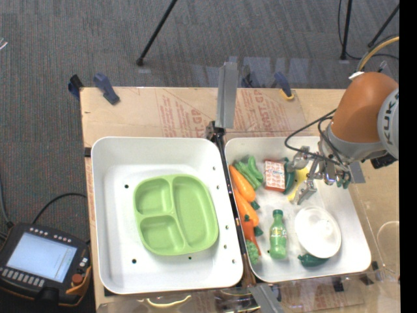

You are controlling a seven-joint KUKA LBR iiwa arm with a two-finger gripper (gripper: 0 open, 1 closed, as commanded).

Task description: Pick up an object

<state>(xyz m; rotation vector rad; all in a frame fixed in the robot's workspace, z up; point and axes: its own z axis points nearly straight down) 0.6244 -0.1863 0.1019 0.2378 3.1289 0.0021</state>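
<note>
The gripper (311, 181), fingers spread and holding nothing, hung over the right bin (360, 240). A yellow banana-like piece (298, 178) lay just at its nine o'clock, long axis running twelve-to-six; a white bowl (317, 231) sat at six.

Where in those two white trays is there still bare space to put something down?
Left bin: bare floor all round the green divided plate, widest along its left wall. Right bin: crowded with carrots, green bottle and white bowl.

The gripper (306, 189) hangs above the right bin (357, 227) beside toy food.
</note>
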